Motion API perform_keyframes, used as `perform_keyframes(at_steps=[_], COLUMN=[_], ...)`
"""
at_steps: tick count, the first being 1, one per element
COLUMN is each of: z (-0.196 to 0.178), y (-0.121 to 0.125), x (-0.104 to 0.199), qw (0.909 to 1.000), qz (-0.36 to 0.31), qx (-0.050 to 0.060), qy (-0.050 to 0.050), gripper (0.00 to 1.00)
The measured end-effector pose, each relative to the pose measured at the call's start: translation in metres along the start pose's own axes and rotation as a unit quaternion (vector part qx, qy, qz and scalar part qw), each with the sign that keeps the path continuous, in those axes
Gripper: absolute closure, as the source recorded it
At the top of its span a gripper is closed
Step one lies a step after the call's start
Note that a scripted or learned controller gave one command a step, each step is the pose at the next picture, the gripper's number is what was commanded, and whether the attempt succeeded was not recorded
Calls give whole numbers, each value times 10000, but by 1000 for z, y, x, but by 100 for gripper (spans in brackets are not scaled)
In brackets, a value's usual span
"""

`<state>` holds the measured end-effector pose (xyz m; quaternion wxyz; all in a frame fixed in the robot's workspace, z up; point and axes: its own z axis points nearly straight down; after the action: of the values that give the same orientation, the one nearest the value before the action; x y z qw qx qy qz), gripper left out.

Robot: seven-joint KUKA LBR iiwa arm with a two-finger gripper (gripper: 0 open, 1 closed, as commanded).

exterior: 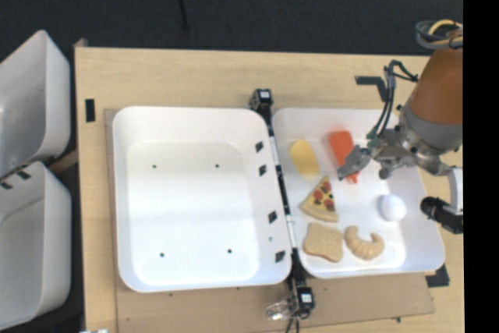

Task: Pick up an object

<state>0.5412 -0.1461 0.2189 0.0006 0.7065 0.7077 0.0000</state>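
An orange block, bright orange-red and roughly rectangular with a flat top, lies in the right bin toward its far middle, its long axis running from the far edge toward the near edge with a slight tilt, the near end pointing at the claw. The claw hangs just over that near end, its grey fingers angled down to the left and overlapping the block's lower corner; whether they are apart or together cannot be told from this angle, and nothing shows clearly between them. The arm, grey with an orange band, comes in from the right over the bin's far right part. Just left of the block lies a yellow piece, oblong, its long axis about parallel to the block's. Nearer the camera sits a pizza slice, its tip pointing toward the far edge, then a slice of bread and a croissant side by side near the front wall. A white ball rests to the right of the pizza slice. The left bin sits beside the right one on the wooden counter, the 2 touching along their shared edge.
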Motion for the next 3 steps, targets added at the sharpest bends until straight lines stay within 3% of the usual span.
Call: perform_keyframes(at_steps=[1,2,3], z=[-11,20,-82], y=[1,-55,-48], x=[-1,-28,73], qw=[10000,10000,10000], qz=[-3,30,-61], qx=[-8,26,-62], qy=[-4,-2,15], gripper=[100,100,100])
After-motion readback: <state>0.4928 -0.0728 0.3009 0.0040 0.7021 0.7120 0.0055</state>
